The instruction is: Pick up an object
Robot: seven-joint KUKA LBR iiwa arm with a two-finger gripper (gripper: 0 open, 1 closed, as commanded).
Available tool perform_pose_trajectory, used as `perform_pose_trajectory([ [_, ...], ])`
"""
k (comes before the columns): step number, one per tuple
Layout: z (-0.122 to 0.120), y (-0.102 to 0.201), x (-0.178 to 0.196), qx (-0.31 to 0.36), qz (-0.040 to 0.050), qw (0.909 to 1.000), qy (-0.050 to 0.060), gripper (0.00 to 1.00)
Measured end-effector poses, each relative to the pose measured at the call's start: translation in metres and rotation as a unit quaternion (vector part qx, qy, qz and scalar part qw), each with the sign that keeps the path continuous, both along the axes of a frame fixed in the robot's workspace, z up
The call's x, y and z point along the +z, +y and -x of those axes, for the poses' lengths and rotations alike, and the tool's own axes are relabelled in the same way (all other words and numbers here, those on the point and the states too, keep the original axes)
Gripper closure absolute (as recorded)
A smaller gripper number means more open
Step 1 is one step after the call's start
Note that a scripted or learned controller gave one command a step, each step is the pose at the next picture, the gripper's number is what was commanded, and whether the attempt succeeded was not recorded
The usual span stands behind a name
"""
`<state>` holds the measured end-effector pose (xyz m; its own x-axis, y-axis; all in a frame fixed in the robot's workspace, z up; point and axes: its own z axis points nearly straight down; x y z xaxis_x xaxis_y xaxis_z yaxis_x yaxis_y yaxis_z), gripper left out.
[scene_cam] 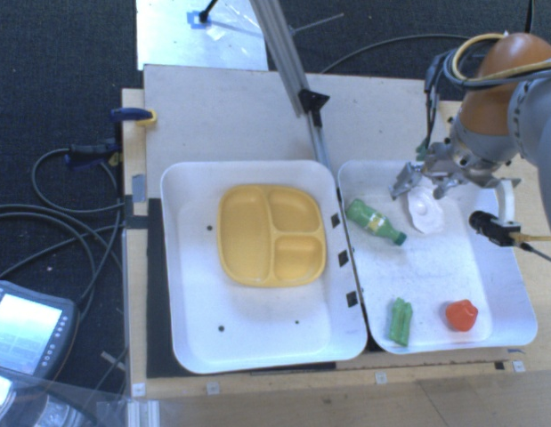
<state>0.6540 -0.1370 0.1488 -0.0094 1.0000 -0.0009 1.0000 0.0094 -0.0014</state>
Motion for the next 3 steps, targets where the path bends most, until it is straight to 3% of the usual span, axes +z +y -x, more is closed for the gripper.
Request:
perform_pose_trajectory([
  [1,0.000,0.000,-0.052,0.000,-0.0002,1.0000,0.001,0.00],
  [2,-0.002,0.000,-0.037,0.001,0.0006,1.0000,-0.003,1.00],
  [3,-0.004,-0.003,0.028,0.000,0.0004,1.0000,-0.005,1.00],
])
